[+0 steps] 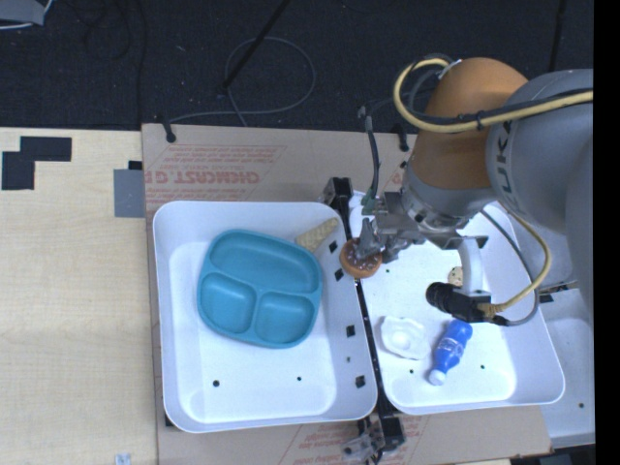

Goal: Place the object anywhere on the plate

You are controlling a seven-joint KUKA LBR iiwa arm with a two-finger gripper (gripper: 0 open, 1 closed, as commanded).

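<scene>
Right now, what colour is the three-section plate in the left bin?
Plain light blue, no pattern: the three-section plastic plate, best seen in the camera view.

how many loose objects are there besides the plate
4: a tan cone in the left bin by the plate, a brown ring at the gripper, a white piece and blue bottle in the right bin. The arm may hide more.

The one camera sits above the bench [68, 289] and looks down at a slant, far enough back that both white bins fit in frame: the left-hand bin [179, 260] (the one with the blue plate [260, 289]) and the right-hand bin [523, 381]. The arm [542, 134] enters from the right, and dark floor [145, 46] lies along the top.
</scene>
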